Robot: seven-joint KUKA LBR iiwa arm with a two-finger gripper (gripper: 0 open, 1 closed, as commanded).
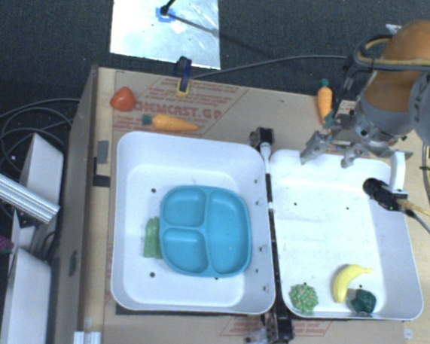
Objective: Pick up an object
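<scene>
Banana [349, 282] lies in right bin [325, 208], front right corner, between green bumpy piece [303, 297] and dark green piece [363, 301], close to both. Gripper [330, 150] hangs above bin's back rim, well apart from all three, jaws apart, empty. Good pick likely needs straight descent over banana's middle, fingers across its narrow width, clear of neighbours. Dark green piece too small to identify. Arm cut off at right.
</scene>
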